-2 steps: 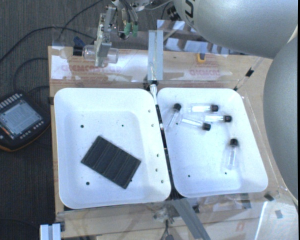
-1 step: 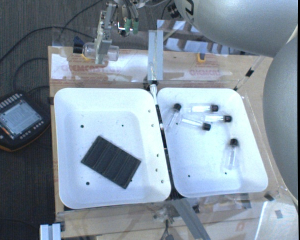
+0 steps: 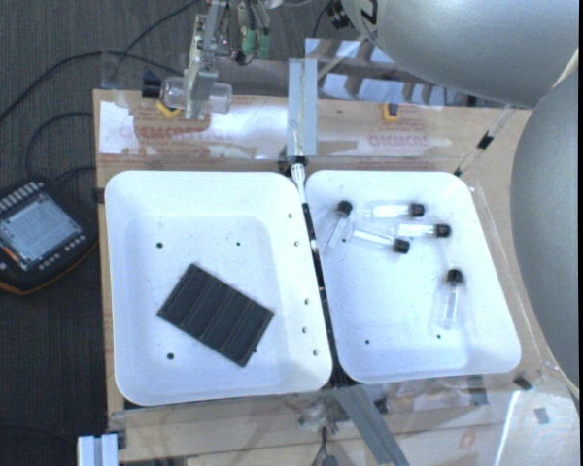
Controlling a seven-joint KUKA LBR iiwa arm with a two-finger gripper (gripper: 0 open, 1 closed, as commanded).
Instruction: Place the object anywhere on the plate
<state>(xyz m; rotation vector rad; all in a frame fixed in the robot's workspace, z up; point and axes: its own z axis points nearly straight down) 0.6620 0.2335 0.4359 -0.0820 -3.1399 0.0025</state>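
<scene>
A dark grey ribbed plate (image 3: 216, 315) lies flat in the left white bin (image 3: 136, 212), towards its front. My gripper (image 3: 200, 93) hangs above the bench's back strip, beyond the far edge of the left bin. It is shut on a clear vial (image 3: 187, 92) that lies crosswise between the fingers, its black cap pointing left. Several more clear vials with black caps lie in the right bin (image 3: 486, 328): a cluster (image 3: 394, 226) at the back and a single vial (image 3: 449, 302) near the right wall.
A metal post (image 3: 302, 105) stands at the back between the two bins. A handheld control pendant (image 3: 31, 233) rests on the floor to the left of the bench. The arm's large grey body (image 3: 466, 27) covers the upper right.
</scene>
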